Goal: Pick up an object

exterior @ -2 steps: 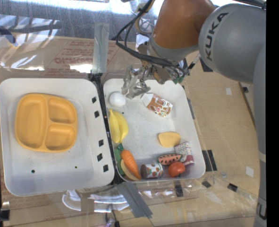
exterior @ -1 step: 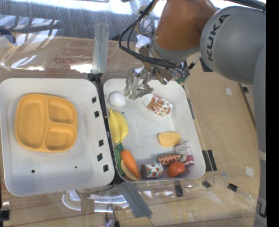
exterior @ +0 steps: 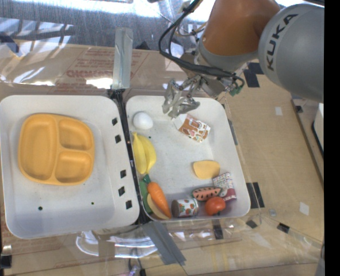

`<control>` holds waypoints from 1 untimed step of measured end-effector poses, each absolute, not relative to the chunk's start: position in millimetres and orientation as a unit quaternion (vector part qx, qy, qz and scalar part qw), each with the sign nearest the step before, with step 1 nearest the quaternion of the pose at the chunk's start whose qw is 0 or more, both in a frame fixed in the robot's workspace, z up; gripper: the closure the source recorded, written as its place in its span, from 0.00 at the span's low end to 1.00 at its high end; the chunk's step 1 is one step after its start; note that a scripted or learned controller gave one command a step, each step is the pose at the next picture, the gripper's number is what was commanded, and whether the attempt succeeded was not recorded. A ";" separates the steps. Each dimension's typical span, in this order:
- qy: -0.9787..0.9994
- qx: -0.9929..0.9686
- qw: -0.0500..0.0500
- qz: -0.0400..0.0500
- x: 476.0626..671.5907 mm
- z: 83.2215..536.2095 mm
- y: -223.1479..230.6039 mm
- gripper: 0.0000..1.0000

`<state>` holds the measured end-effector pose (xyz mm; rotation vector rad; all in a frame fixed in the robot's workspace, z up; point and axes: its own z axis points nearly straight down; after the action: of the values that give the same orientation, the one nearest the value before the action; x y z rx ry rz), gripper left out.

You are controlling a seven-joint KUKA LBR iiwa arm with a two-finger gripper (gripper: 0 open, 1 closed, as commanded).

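We see the widest bare floor in the middle of the right bin [exterior: 230,132], between the small carton [exterior: 193,128] above and the yellow wedge [exterior: 206,168] below. Its left wall is lined by the egg [exterior: 142,121], banana [exterior: 144,153] and carrot [exterior: 157,198], packed close. The bottom edge is crowded: a can [exterior: 184,207], tomato [exterior: 215,205] and small packets [exterior: 224,184] touch or nearly touch. The gripper [exterior: 180,101] hangs over the top rim, just beside the carton. In the left bin [exterior: 8,211], the yellow tray [exterior: 56,149] takes the upper part; the lower floor lies open.
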<state>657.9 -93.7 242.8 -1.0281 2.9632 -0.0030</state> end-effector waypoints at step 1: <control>0.921 -0.389 0.003 -0.002 658.0 290.4 -133.9 1.00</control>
<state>658.0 -133.9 290.4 -1.2190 2.8888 -0.0058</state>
